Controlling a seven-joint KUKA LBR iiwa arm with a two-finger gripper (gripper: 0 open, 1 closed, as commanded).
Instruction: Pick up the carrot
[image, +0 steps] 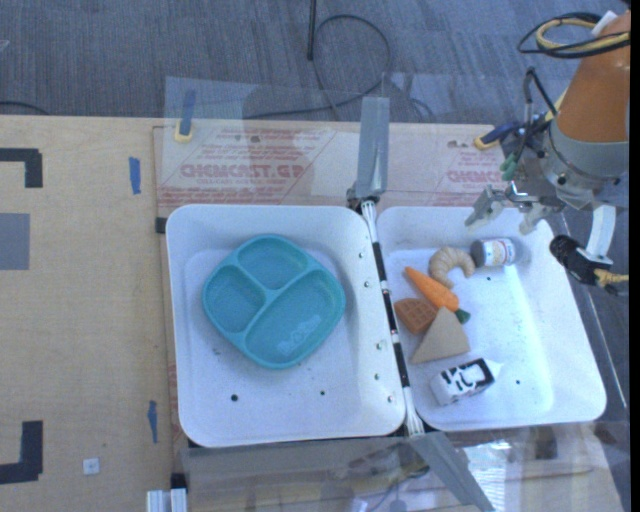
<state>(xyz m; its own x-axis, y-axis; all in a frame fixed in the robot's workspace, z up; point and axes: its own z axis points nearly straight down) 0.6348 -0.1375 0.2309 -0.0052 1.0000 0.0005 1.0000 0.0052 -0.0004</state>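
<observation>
The carrot (432, 288) is orange with a green stub at its lower right end. It lies at a slant in the left part of the right bin (560, 350). My gripper (508, 208) hangs over that bin's far edge, up and to the right of the carrot and well apart from it. Its fingers (483, 208) are spread open with nothing between them.
Around the carrot lie a beige croissant (452, 262), a small grey can (493, 252), a brown waffle (413, 315), a tan wedge (442, 340) and a black-and-white carton (463, 380). A teal divided plate (274, 300) sits in the left bin (190, 400).
</observation>
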